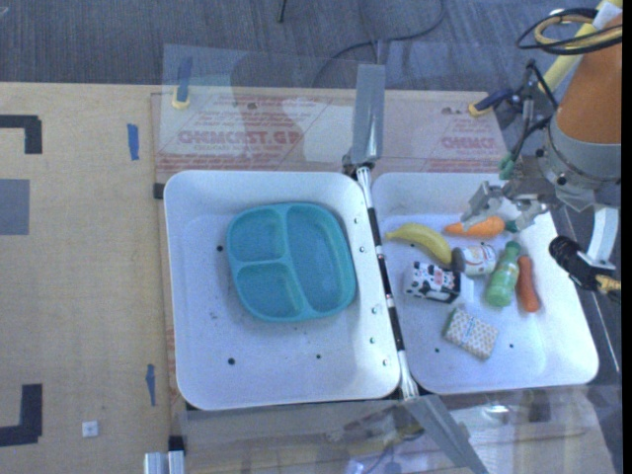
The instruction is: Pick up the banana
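Cut off and unclear
The arm (591, 97) runs off the right edge; the carton's (433, 281) black-and-white print is too small to read (likewise the patterned packet (471, 333)); the small can (478, 259) is blurred.

Yellow banana (422, 240), teal plate (292, 261), green bottle (503, 276), orange carrot (476, 229).

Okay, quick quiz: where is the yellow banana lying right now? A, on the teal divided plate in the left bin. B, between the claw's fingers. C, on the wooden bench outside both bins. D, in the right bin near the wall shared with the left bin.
D: the yellow banana lies on the floor of the right white bin, close to the central wall, apart from the claw and the teal divided plate.
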Robot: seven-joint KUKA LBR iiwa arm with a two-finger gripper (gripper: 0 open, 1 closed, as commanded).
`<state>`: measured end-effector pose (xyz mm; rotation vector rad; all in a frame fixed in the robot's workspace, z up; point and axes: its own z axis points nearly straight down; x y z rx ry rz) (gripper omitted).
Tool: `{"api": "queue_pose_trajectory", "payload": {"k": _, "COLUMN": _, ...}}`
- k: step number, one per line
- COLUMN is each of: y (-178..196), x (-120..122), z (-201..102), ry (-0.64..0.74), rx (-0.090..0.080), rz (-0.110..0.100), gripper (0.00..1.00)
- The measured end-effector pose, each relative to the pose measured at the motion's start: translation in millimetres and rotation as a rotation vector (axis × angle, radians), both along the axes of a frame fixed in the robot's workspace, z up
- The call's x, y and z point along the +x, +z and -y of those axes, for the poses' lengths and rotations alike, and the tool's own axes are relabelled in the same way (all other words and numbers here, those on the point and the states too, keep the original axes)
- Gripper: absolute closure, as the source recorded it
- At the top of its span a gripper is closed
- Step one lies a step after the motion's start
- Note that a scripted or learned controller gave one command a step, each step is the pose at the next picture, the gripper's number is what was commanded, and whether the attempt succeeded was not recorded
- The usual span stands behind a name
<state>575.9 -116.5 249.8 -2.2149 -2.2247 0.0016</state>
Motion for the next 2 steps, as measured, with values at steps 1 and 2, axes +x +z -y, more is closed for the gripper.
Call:
{"api": "queue_pose_trajectory", "payload": {"k": 1, "y": -64, "x": 38, "z": -47, "ry": 0.168, "rx": 0.0, "rz": 0.003, "gripper": 0.0}}
{"api": "queue_pose_trajectory", "payload": {"k": 2, "y": -65, "x": 14, "z": -45, "ry": 0.179, "rx": 0.0, "rz": 0.003, "gripper": 0.0}}
